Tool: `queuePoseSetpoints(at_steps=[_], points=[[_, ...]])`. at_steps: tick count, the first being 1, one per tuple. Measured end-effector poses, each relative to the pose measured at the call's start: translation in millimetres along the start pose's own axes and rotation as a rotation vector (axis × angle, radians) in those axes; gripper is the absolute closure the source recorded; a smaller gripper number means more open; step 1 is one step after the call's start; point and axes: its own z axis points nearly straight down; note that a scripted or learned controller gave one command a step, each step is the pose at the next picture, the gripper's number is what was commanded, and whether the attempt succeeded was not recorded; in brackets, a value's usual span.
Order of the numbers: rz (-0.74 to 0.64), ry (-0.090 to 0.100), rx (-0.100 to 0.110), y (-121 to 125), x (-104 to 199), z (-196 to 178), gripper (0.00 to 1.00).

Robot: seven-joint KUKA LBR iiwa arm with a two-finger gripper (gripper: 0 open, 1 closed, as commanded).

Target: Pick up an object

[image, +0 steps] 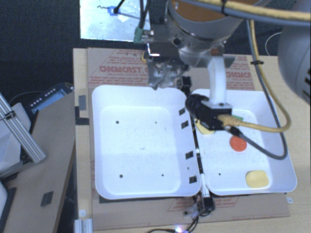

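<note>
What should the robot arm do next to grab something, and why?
Probably shift toward the right bin, because that is where the things lie: an orange round piece, a yellow block near the front corner, and a pale yellow piece partly under the black cable fitting. The gripper sits up at the back edge of the left bin.

White bins (131,144), orange disc (238,144), pale yellow block (257,178), yellow cable (257,126)

Pincer (164,76) low, arm overhead
</note>
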Motion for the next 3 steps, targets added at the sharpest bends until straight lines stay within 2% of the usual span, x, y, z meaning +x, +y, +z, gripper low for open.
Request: queuePoseSetpoints(at_steps=[3], points=[[0.003, -0.001, -0.001, 2.8, -1.7, 0.4, 1.0]])
